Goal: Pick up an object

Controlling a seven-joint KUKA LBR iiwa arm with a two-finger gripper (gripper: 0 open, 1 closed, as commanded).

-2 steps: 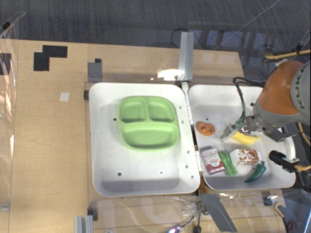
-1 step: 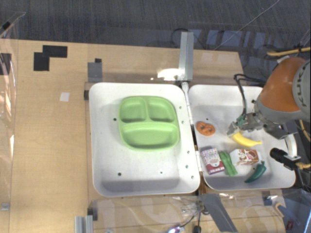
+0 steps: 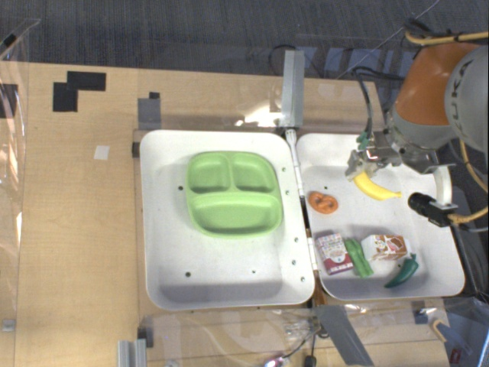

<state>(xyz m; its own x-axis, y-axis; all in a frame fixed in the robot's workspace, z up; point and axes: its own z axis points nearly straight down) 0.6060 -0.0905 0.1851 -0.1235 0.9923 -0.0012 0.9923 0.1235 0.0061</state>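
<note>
A robotics laboratory workcell is indicated. A pale wooden bench is fitted with two shallow white bins separated by a metal rail. A clear guard panel is mounted at the left of the frame. Black cables are routed at the upper right, above dark carpet.

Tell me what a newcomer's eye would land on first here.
First the green divided plate, alone in the left bin. Next the arm's orange band at upper right, with the gripper low over the right bin, right beside a yellow banana.
</note>
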